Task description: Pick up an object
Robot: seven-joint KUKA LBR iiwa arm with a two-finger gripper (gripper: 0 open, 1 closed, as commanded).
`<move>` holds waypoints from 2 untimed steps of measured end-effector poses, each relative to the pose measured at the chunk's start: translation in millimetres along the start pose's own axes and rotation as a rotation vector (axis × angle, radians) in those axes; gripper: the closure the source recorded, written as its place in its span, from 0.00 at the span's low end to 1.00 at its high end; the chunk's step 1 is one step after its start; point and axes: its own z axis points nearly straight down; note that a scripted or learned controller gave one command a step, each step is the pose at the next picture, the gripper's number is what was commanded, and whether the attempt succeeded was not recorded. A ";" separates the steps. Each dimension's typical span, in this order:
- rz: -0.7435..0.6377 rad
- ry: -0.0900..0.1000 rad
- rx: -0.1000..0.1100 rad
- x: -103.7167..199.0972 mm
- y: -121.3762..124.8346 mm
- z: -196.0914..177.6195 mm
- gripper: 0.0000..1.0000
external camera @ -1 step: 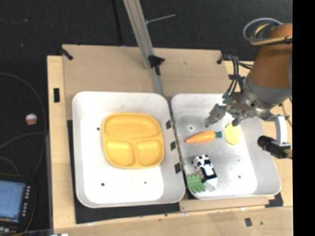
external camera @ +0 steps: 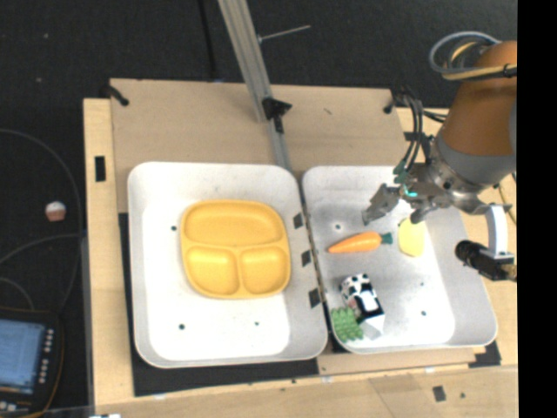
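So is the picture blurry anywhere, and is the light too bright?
In the camera view, the light is soft and even: the white bins look bright but keep their speckles, shadows under the carrot are faint, the yellow tray shows mild shine, and the gripper looks slightly soft.

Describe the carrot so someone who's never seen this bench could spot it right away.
Look in the right-hand white bin. Near its middle the carrot lies on its side, just below the gripper. It is the one long orange thing there, beside a pale yellow lump.
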 end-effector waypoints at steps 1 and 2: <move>0.004 -0.003 0.007 -4.4 -0.4 63.0 0.00; 0.004 -0.004 0.006 -8.6 5.9 122.8 0.00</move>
